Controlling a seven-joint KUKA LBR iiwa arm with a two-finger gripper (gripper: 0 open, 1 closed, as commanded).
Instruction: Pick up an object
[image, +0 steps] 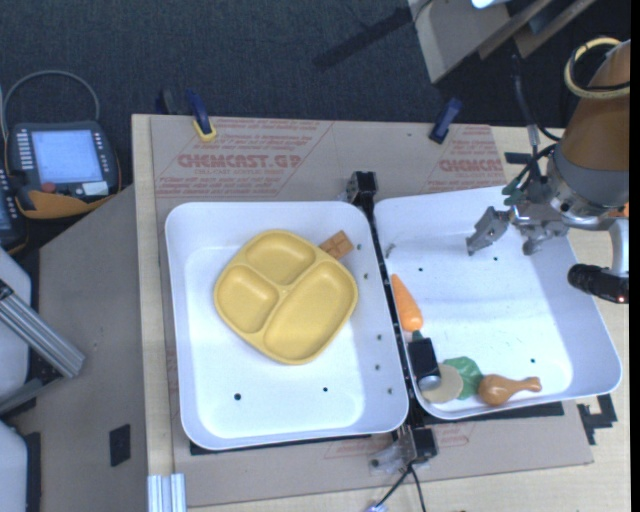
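The likeliest things to pick lay in the right bin (560, 300): a carrot (405, 302) hard against the bin's left wall, and, in the near left corner, a small crowd made of a black block (421, 356), a pale round disc (446, 384), a green piece (466, 370) and a brown drumstick-shaped toy (506, 385), all touching or just beside one another. The gripper (510, 232) hung over the far part of that bin, well apart from all of them; its fingers looked spread and nothing sat between them.

The trouble, as I judged it, would come from the walls and the crowding. A finger coming down beside the carrot could strike the bin's rim or the divider between the bins and merely roll the carrot along. In the corner pile, a grasp might close on two things at once or nudge the drumstick away.

The middle and right of the right bin's floor gave plenty of bare room for travel. In the left bin (200, 380) a yellow divided plate (287, 296) covered much of the far half, with a small brown block (337, 243) at its far edge; the near half lay open
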